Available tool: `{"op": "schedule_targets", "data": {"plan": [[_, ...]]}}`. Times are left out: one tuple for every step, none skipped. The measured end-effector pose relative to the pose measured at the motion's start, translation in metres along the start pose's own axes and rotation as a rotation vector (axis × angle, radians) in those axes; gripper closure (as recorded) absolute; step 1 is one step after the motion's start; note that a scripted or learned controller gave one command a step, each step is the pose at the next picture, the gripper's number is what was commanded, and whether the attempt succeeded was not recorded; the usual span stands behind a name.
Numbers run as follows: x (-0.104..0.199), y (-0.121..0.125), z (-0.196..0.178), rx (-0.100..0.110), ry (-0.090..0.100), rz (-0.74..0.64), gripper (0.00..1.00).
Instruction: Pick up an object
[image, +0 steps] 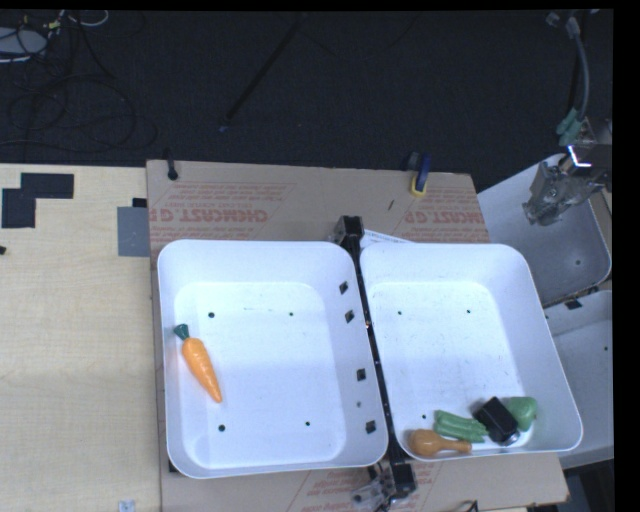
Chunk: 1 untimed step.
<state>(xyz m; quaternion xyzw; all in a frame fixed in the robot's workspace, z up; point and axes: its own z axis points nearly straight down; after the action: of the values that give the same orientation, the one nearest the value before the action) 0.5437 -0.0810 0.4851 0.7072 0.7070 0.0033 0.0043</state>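
Note:
A carrot (202, 368), orange with a green top, lies by the left wall of the left bin (250, 262). In the near right corner of the right bin (450, 265) sits a cluster: a green pod-shaped vegetable (458, 426), a black block (497, 419), a light green piece (522, 408) and a tan-orange gourd (438, 443). My gripper (555, 192) hangs at the upper right, outside the bins and beyond the right bin's far right corner. It is well away from every object, and nothing shows between its fingers.
A black divider rail (362, 340) runs between the two bins. Both stand on a cardboard sheet (300, 205) with a blue-yellow clamp (420, 172) at its back edge. A grey panel (580, 250) lies under the gripper. The wooden bench (70, 330) extends left.

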Motion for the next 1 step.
{"op": "schedule_targets", "data": {"plan": [[-0.0145,-0.0568,0.1117,0.026,0.003,0.003,1.0]]}}
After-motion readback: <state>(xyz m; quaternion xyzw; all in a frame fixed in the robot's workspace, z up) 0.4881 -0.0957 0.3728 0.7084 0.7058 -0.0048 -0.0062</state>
